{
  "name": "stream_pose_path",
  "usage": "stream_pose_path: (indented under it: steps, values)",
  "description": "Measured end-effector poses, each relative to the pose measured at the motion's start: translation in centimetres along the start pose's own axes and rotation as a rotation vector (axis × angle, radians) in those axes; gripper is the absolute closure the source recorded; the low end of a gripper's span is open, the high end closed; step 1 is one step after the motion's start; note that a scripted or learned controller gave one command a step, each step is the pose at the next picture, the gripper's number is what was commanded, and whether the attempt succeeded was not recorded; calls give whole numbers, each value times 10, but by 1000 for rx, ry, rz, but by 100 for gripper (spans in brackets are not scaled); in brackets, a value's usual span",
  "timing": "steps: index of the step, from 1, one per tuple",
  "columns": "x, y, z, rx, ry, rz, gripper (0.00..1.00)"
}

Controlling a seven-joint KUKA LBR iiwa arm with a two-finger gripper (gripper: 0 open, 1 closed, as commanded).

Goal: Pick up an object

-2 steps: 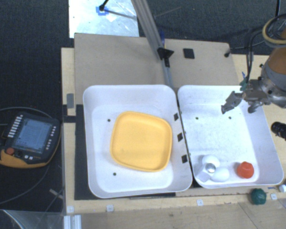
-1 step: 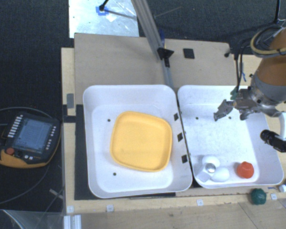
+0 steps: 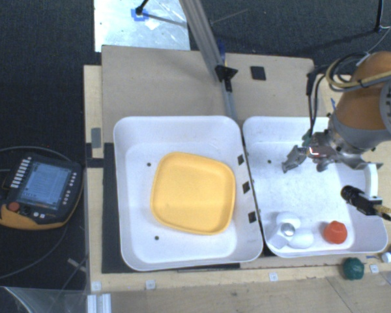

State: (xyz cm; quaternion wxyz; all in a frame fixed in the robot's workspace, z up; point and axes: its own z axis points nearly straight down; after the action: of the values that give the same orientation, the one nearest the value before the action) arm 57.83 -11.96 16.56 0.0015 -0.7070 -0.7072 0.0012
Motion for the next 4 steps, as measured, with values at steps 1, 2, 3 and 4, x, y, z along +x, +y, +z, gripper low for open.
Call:
stream_pose_path:
  steps: [1,2,3,4]
  values:
    - [4,-1,62,0,0,0,0]
    - [4,0,48,-6,-1,1,100]
    - [-6,1,-8,-9,-1,1,100]
    - [-9,-3,-52,-8,-1,0,100]
